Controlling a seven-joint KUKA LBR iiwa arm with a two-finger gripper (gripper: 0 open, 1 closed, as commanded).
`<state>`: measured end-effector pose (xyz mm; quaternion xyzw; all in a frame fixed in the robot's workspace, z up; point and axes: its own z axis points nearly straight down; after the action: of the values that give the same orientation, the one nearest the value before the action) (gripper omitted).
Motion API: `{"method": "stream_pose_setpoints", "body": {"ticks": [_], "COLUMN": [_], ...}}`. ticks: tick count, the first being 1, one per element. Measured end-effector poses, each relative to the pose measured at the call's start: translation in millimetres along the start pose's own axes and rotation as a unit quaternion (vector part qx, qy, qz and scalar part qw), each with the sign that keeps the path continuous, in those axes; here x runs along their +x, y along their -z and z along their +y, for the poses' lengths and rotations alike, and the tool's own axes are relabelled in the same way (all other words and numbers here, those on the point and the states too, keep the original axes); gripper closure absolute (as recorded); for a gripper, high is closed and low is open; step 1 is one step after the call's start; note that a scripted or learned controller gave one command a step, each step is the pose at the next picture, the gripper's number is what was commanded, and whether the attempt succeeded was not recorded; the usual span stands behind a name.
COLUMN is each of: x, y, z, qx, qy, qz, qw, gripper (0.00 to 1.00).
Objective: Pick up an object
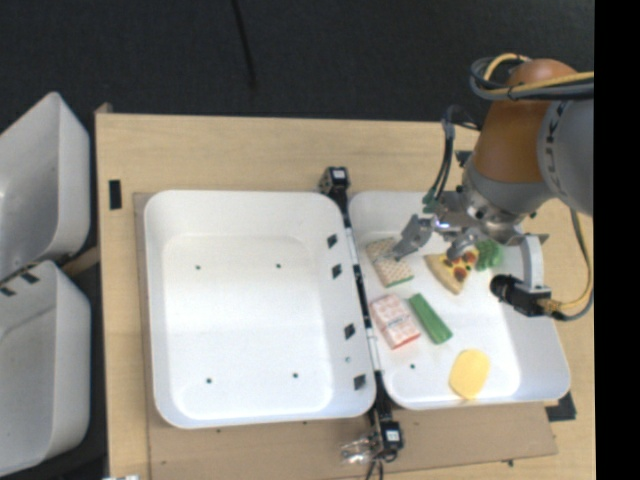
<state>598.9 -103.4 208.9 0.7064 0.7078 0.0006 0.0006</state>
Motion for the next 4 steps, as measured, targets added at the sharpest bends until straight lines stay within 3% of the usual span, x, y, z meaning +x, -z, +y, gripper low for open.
{"method": "stream_pose_setpoints", "body": {"ticks": [1, 2, 3, 4], "x": [7.1, -24.9, 0.0, -1.3], "y": [-48.7, -100.6, -101.6, -88.8], "z": [5.4, -55.7, -64.7, -61.6], "qx": [0.002, -0.004, -0.010, -0.014], "qy": [0.000, -0.004, -0.002, -0.004], "qz": [-0.001, 0.000, -0.004, -0.003], "qw": [1.0000, 1.0000, 0.9999, 0.9999], "gripper": [0.00, 0.00, 0.00, 1.00]}}
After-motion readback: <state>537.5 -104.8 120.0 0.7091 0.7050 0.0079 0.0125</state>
